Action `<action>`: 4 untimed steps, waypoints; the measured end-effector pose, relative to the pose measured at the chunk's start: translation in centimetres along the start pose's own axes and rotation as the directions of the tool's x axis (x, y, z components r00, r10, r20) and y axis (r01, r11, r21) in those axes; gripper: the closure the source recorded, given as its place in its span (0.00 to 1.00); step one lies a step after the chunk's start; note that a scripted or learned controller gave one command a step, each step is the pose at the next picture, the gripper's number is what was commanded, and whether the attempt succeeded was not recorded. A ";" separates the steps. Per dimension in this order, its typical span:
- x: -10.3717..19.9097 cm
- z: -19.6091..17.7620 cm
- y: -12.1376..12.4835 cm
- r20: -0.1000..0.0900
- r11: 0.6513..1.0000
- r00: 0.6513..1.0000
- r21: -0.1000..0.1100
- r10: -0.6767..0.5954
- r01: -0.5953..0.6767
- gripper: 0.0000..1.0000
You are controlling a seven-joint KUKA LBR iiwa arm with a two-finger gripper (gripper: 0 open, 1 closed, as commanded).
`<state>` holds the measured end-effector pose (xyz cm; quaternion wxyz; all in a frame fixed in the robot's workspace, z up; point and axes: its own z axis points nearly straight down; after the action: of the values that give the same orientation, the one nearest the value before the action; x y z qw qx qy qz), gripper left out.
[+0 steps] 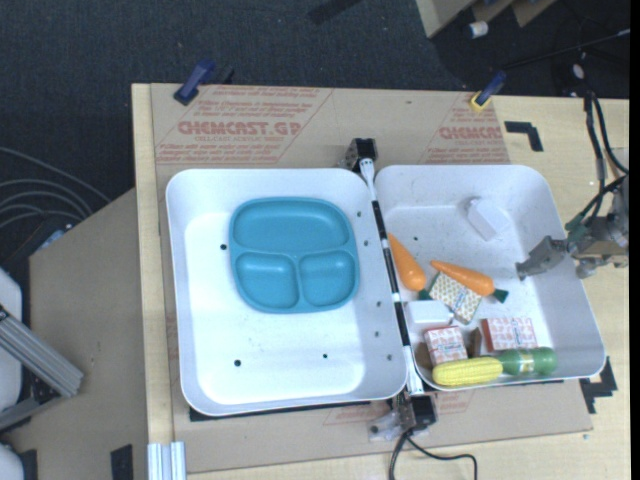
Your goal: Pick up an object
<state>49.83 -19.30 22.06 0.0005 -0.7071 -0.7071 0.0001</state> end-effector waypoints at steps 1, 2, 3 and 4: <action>0.4 13.6 -1.9 0.000 1.000 1.000 0.000 0.000 0.000 0.00; 0.5 12.6 -1.9 0.001 1.000 1.000 -0.002 0.001 -0.001 1.00; 6.4 4.0 -1.9 0.000 1.000 1.000 -0.001 -0.001 0.001 1.00; 14.3 -0.5 -1.9 0.000 1.000 1.000 0.000 -0.001 0.001 1.00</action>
<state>47.93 -4.97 22.60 0.0005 -0.7066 -0.7076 -0.0001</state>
